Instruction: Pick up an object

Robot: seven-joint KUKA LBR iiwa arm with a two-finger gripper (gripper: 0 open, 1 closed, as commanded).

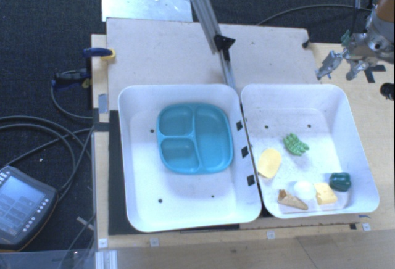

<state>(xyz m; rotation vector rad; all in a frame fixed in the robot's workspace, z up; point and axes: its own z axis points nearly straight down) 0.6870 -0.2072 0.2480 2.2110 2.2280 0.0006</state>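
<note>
My gripper hangs over the bench just beyond the far right corner of the right bin. It is open, and nothing sits between its fingers. Several small food toys lie in that bin's near half. A green leafy piece and a pale yellow slice lie mid-bin. A tan wedge, a white egg, a yellow cheese block and a dark green pepper lie close together by the front wall. All of them lie well below and in front of the gripper.
The left bin holds a blue divided plate. A slanted metal pole crosses the back of the bench. Clamps and cables run along the left edge, and a teach pendant lies on the floor.
</note>
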